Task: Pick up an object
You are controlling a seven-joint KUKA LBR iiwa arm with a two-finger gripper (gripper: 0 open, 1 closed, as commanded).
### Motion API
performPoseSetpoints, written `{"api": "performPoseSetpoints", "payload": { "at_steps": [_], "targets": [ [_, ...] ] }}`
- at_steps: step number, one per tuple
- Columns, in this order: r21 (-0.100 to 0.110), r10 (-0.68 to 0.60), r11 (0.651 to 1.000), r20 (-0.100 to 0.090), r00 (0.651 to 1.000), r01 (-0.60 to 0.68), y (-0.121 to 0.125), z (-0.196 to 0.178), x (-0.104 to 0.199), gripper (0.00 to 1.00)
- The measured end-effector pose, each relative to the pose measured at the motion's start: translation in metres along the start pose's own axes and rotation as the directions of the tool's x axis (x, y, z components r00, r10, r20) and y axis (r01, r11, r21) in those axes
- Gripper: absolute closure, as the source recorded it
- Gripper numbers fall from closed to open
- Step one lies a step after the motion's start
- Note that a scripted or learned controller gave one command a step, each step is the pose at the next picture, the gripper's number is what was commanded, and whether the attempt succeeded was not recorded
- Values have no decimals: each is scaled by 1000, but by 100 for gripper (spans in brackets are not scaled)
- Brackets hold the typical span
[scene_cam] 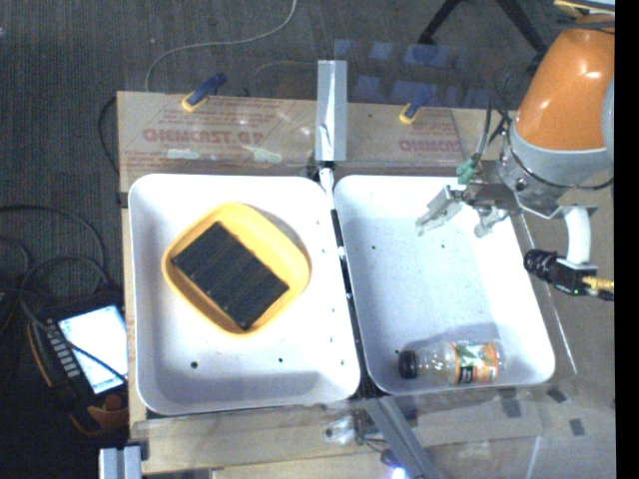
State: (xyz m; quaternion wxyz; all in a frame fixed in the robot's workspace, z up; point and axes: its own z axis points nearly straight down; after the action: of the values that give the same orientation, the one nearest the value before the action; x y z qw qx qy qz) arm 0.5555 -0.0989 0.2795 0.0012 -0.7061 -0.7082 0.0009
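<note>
Sitting on dark carpet, a cardboard-topped bench bears glossy white plastic bins; the metal claw hangs spread, pinching nothing.

cardboard sheet behind bins | two blue-yellow clamps (on it) | tablet on floor, left

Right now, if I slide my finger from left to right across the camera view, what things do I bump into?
Tablet on the floor → yellow dish with the dark pad → plastic bottle → the arm's gripper → orange band on the arm.
</note>
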Motion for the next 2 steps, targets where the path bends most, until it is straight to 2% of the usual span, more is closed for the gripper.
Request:
{"api": "performPoseSetpoints", "payload": {
  "at_steps": [1, 2],
  "targets": [
    [0, -2, 1000, 0, 1000, 2, -54, 66, -69, 0],
    [-1, -169, 986, -2, 986, 169, -71, 136, -108, 0]
  ]
}}
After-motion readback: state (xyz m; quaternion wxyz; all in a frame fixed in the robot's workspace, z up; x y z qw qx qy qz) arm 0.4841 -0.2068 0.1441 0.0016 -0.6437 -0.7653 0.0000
